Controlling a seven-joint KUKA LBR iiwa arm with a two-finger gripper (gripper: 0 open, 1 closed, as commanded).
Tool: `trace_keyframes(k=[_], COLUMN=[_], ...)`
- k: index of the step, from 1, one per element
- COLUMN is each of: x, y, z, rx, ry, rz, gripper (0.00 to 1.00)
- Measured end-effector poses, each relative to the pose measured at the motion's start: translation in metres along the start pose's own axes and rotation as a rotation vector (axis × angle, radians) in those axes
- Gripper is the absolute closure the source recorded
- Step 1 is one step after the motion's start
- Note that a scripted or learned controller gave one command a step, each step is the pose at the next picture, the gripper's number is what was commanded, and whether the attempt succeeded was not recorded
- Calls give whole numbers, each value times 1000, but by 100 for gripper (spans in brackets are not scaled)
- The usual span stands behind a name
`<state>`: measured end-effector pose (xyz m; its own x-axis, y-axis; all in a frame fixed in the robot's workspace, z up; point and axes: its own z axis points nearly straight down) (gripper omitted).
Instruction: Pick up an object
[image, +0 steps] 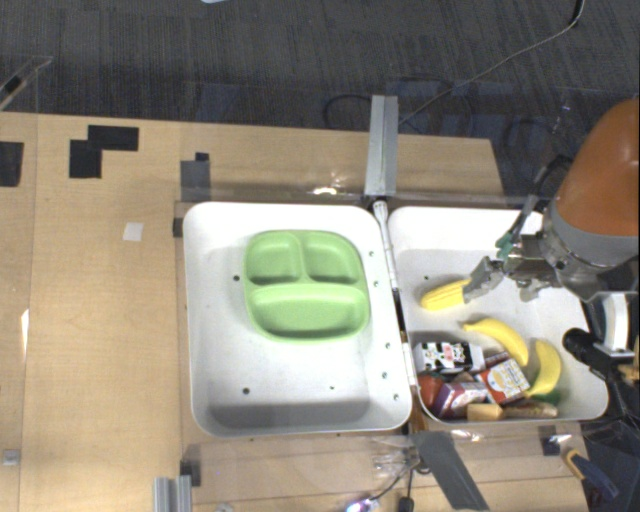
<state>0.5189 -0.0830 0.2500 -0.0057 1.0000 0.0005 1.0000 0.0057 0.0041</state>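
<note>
Clearly the arm (600, 190) reaches into the right bin (440, 235) from the right side, and its pincer (482, 282) is low, touching or almost touching the right end of a yellow corn cob (443, 294). The cob lies on the bin floor near the wall between the two bins, with its length going left to right. One dark finger meets the cob end, but I cannot tell if the pincer is wide or narrow, or if the cob is really between its fingers, so I would not call it held.

I judge that the cob is a light toy, stiff and quite smooth, and round in section. Such a shape can roll or slip out when it is pressed only at the tip. A better hold would be across the middle of the body, with the fingers on the two long sides.

Near the front of the same bin lie a banana (500, 338), a second banana (547, 368), a small black and white carton (444, 354), and some red and brown packets (470, 392), crowded together. They are just beside the cob but apart from it, so they should not disturb the grasp.

The left bin (215, 400) carries a green divided plate (303, 283), well apart from the arm.
</note>
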Motion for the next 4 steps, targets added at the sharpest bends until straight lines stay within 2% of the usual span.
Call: trace_keyframes(k=[1,2,3,4], x=[-38,-48,-51,-83], y=[-24,-30,-29,-29], z=[21,142,32,159], rx=[-1,-4,-2,-12], ry=[0,-1,-1,-4], rz=[315,46,164,169], gripper=[0,0,0,0])
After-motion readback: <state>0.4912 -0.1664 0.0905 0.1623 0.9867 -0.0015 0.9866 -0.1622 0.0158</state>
